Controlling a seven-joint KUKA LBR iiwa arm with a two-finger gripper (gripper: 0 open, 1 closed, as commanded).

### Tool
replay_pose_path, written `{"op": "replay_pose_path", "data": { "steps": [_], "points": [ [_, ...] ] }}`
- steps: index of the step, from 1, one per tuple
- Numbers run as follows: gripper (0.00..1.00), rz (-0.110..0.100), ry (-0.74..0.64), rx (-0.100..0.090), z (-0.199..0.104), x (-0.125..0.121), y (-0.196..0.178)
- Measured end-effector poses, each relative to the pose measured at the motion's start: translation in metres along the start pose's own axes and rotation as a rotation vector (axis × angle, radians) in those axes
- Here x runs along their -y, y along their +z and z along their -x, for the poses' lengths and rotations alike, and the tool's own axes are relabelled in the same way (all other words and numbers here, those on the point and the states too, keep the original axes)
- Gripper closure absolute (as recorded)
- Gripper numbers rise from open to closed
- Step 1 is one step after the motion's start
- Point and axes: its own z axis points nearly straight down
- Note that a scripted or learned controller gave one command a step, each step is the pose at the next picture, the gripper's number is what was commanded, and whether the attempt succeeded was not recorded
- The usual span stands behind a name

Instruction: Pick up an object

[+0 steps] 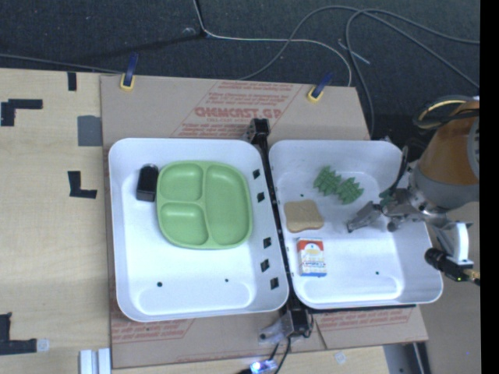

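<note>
In the right bin (390, 287) lie a green spiky toy (338, 184) near the back, a tan bread-like slab (303, 215) at the left wall, and a small red and white box (312, 257) in front of the slab. My gripper (361, 220) reaches in from the right and hangs low over the bin's middle, just below and to the right of the green toy, apart from it. Nothing shows in its grasp. The grey arm with its orange band (451, 158) stands over the bin's right rim.
The left bin (129, 287) holds a green divided plate (205, 204) and a small black block (146, 182) by the plate's left edge. A black divider (269, 209) runs between the bins. Cables (327, 29) trail across the dark floor behind.
</note>
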Motion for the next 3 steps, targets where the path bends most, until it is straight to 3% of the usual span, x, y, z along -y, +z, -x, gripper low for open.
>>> {"op": "replay_pose_path", "data": {
  "steps": [1,3],
  "points": [
    [1.0,0.004,-0.001,0.0,0.0,-0.001,-0.013],
    [1.0,0.012,-0.001,0.003,-0.011,-0.009,-0.126]
  ]
}}
